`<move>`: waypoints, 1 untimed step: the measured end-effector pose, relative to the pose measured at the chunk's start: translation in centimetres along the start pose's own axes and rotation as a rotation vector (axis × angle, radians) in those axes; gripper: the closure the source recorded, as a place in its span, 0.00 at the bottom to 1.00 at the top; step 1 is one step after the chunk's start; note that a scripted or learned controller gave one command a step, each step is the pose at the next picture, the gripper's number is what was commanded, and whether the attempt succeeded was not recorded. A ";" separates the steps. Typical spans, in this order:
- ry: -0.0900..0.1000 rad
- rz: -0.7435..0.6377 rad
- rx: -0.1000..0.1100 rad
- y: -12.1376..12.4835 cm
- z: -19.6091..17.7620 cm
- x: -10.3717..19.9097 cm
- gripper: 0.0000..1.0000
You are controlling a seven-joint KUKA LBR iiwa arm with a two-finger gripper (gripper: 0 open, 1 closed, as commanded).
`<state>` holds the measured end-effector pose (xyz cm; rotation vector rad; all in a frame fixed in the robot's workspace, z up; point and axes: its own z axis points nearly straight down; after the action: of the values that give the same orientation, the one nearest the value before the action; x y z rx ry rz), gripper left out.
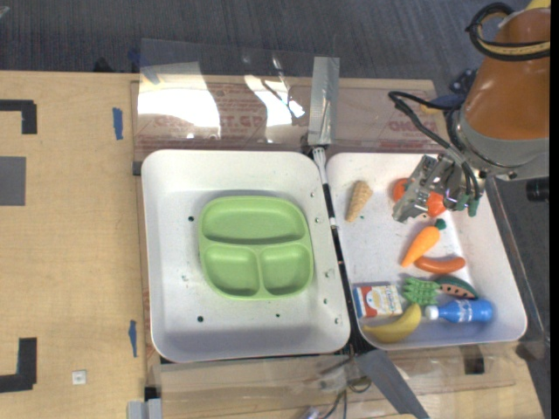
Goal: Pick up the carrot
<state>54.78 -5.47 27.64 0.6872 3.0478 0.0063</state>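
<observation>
Reaching in from the right edge of the bench, the gripper (pixel 425 192) hangs over the far part of the right bin (pixel 507 273). Its fingers are down among some orange and red pieces, and it is not possible to tell how they stand or whether they pinch anything. The carrot (pixel 421 242) lies just beside the gripper on its near side, in the middle of the right bin, tilted with its green top towards the far right corner. An ice cream cone (pixel 357 199) lies near the bin's left wall. A banana (pixel 395 325), a small carton (pixel 379 300) and a blue bottle (pixel 461 311) lie along the near edge. The left bin (pixel 166 234) holds a green divided plate (pixel 256 245).
</observation>
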 end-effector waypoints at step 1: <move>0.024 -0.051 0.010 -9.1 15.1 0.7 1.00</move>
<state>50.54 -13.34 12.49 0.6148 3.0893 -0.0017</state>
